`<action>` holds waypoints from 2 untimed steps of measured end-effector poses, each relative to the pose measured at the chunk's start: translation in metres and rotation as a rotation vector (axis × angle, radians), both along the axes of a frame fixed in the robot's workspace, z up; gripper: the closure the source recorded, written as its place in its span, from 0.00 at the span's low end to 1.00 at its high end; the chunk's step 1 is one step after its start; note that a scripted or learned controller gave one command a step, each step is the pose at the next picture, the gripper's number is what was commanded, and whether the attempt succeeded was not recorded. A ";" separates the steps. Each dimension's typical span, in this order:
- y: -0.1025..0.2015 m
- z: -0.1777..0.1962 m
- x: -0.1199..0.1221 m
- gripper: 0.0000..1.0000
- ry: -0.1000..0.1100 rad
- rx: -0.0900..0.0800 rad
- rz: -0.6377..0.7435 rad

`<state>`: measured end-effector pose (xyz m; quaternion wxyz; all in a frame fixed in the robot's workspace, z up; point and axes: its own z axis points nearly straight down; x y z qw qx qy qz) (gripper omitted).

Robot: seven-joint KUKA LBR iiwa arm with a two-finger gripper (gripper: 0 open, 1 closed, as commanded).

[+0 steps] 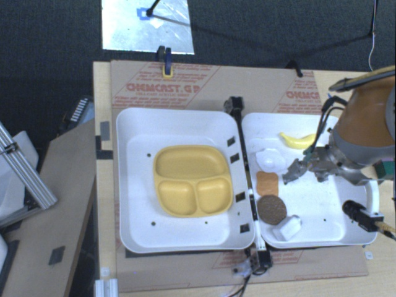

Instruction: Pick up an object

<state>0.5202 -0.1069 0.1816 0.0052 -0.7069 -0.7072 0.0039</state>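
Several objects near hand (pixel 289 177), state indiscernible; approach step. Tan square (pixel 267 182) just beside: descend, grasp.

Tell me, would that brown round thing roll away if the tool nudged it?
Probably not: the brown disc seems to lie flat on the bin floor, so it would likely slide. It looks thin, probably light.

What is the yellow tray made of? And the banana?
The tray looks like matte plastic: one even yellow, moulded into three smooth compartments. The banana is probably a plastic toy, judging by its uniform, slightly shiny yellow, though it is too small to be sure.
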 end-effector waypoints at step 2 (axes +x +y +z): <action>0.006 -0.036 -0.002 0.00 -0.013 -0.001 0.001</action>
